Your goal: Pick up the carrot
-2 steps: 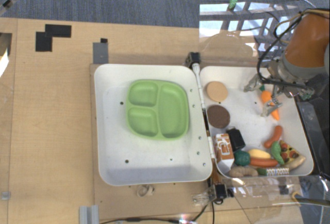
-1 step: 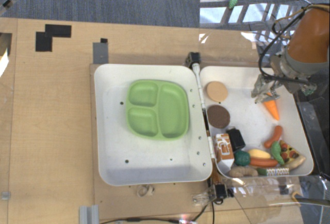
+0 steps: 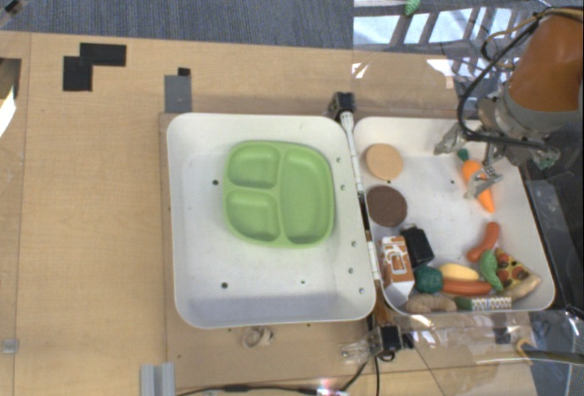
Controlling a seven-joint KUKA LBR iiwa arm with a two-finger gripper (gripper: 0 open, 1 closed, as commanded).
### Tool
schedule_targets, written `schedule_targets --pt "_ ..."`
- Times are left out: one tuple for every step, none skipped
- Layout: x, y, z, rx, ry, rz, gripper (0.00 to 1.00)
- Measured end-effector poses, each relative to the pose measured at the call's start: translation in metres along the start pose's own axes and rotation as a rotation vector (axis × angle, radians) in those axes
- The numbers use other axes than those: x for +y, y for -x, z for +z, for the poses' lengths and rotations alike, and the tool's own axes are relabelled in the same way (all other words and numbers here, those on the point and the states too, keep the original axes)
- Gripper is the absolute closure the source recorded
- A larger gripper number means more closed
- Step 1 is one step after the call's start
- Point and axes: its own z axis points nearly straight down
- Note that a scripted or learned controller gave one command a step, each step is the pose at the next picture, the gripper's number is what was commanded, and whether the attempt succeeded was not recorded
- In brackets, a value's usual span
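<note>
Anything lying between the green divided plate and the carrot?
Camera view: the bins' shared walls, then two round cookies, tan and brown, before the carrot. Plate sits left.

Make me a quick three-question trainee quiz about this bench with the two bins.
1. True or false: the green divided plate lies in the left bin.
2. Which bin holds the carrot: A left, B right?
3. Fill in: the end effector is right at the ____.

Key: 1 true. 2 B. 3 carrot.
</note>
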Motion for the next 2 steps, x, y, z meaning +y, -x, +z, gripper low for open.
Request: schedule_targets --pt "0.003 -0.013 0.013 0.010 0.005 -0.221 0.00" --pt "0.001 -0.008 -0.003 -0.003 -0.006 -0.219 1.00"
